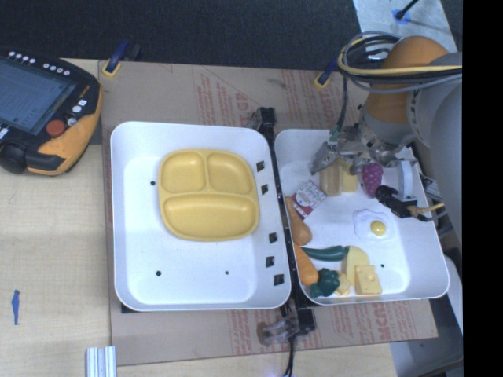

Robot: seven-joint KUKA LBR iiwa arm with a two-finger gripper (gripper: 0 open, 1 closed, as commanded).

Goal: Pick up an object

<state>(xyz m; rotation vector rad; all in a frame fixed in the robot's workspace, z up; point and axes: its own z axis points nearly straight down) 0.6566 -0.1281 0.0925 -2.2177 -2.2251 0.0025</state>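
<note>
My gripper [339,152] hangs over the back of the right bin [424,281], just above a tan bread slice [332,181] and next to purple grapes [371,177]. A small packet [310,196] lies to the left of the bread. Toward the front lie a fried egg [374,227], a green pepper [324,252], a carrot [306,267], broccoli [328,281] and a cheese wedge [365,278]. Another orange piece [301,232] sits by the bin's left wall. The arm's body hides the bin's back right corner.
The left bin [134,281] holds a yellow divided plate [209,193]. A teach pendant [43,122] lies on the bench at far left. Black clips [274,242] run along the seam between the bins.
</note>
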